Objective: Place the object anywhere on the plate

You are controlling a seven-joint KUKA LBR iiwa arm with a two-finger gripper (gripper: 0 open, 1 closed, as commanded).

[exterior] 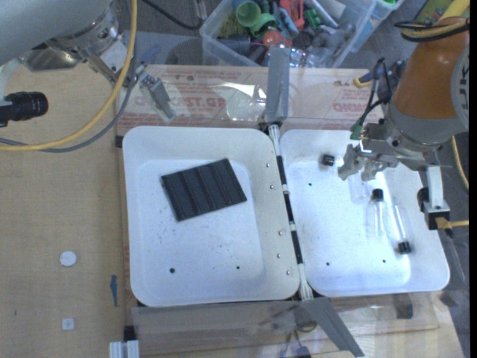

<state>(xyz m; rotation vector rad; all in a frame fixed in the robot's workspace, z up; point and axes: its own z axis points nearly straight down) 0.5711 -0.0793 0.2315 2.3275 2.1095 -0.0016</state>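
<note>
Below, two white bins were seen side by side on the bench. In the left bin (149,274), a dark ribbed plate (203,189) was lying flat, a little tilted, toward the far-left part of the floor. A few small dark specks were scattered across that bin's floor.

Over the right bin (328,274), the arm (428,73) was reaching in from the right, its orange band seen above the wrist. The gripper (363,164) was held above the far part of that bin, with its fingers pointing down and toward the left. Whether the fingers were apart or together could not be told, and nothing could be made out between them.

The object, a clear tube (386,216) with dark ends, was lying on the floor of the right bin, just near of the gripper and slightly to its right. It was stretched from a dark cap close under the gripper to another dark end nearer the bin's front-right corner. A small dark piece (326,159) was resting on the bin floor just left of the gripper.

The tube was well apart from the plate, with the wall between the bins lying between them.

Beyond the bins, a clear box (298,13) of coloured items was standing.
</note>
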